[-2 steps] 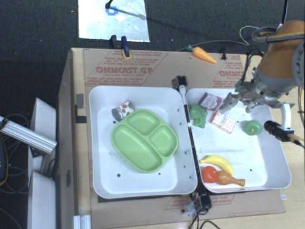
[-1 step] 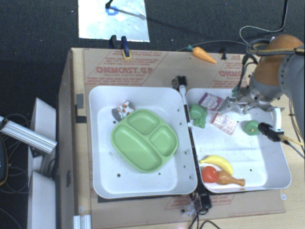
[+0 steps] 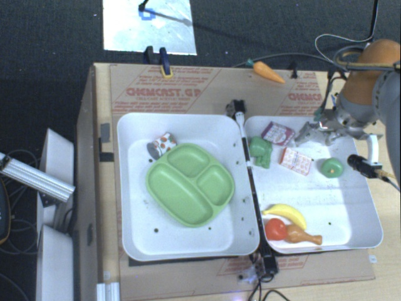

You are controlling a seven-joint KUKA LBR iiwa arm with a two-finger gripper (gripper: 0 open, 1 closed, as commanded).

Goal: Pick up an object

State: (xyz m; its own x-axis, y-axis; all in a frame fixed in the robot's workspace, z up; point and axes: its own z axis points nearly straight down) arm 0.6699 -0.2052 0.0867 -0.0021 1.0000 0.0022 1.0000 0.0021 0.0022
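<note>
In your left bin point(image 3: 135, 231) a green divided plate point(image 3: 190, 184) fills the middle, a small spotted item point(image 3: 161, 145) at its upper-left edge. In the right bin point(image 3: 366, 221) you see a green toy point(image 3: 260, 151), purple packet point(image 3: 276, 133), red-white packet point(image 3: 295, 162), banana point(image 3: 286, 214), tomato point(image 3: 274, 229), drumstick point(image 3: 303, 236) and green round fruit point(image 3: 331, 167). The gripper point(image 3: 318, 132) hovers near the packets; you cannot tell whether it is parted or closed.
</note>
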